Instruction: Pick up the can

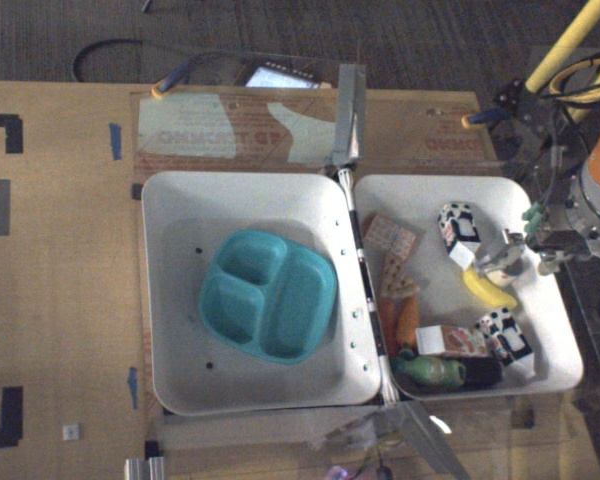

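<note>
**Crowded right bin, with the can at the claw's tip by the right wall**

Nearest you in the right bin [567,330], a green bottle [435,371] lies along the front wall. Just behind it are a red-and-white box [452,340], a black-and-white patterned pack [507,336] and an orange carrot [408,318]. Further back a banana [488,290] lies just beside a small grey, shiny shape that looks to be the can [502,261]. The claw [510,253] sits right over the can, and you cannot tell whether it is apart or together. Beyond are a second patterned pack [460,226] and a checkered pack [390,236] near the divider. The left bin [165,268] holds a teal divided plate [270,296]. On the desk [50,298] behind the bins, a cardboard sheet [420,128] bears lettering too faint to read, as are the box labels.
</note>
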Controlling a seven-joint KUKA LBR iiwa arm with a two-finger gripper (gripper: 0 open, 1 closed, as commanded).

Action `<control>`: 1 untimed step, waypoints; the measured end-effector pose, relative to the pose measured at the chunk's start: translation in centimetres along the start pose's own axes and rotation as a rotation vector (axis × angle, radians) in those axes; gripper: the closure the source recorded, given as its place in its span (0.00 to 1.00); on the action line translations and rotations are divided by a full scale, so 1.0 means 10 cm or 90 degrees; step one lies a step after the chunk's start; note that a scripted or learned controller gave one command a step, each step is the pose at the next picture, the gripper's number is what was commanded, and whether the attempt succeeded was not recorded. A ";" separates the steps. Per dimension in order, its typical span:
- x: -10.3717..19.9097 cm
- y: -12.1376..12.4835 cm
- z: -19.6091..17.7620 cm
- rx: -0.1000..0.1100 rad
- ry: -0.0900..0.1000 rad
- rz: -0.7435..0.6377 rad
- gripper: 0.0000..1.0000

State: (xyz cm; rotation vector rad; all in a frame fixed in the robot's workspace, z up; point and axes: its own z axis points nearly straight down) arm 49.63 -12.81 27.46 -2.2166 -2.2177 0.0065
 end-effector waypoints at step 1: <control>-0.50 0.17 0.48 0.000 0.001 -0.017 0.00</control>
